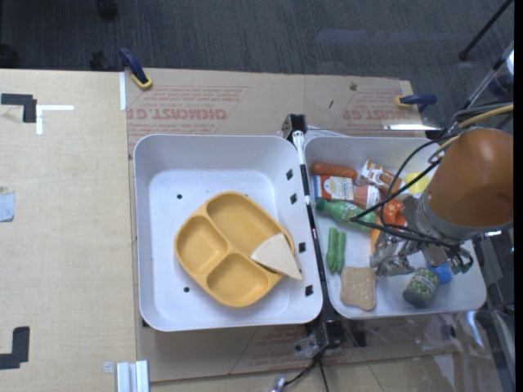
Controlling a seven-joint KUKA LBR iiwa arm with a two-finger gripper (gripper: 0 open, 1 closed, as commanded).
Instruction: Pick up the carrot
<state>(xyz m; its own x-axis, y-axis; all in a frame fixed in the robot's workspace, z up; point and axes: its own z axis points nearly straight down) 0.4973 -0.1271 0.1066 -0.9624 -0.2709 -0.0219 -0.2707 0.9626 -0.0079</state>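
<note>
Reaching into the right bin [470, 300] from the frame's right, the arm [474, 178] hangs its gripper [394, 261] low over the clutter.

The carrot [387, 219] shows as an orange sliver at the bin's middle, mostly hidden under the arm and cables, just above and left of the gripper. Whether anything sits in the gripper is too blurred to tell. Near it lie a bread slice [358, 288] at lower left, green beans [335, 249] left, a green bottle [343, 211], a sausage [333, 170] toward the top, and a can [422, 287] at lower right. In the left bin [155, 243] a yellow tray [225, 247] carries a cheese wedge [276, 256] on its right edge.
</note>
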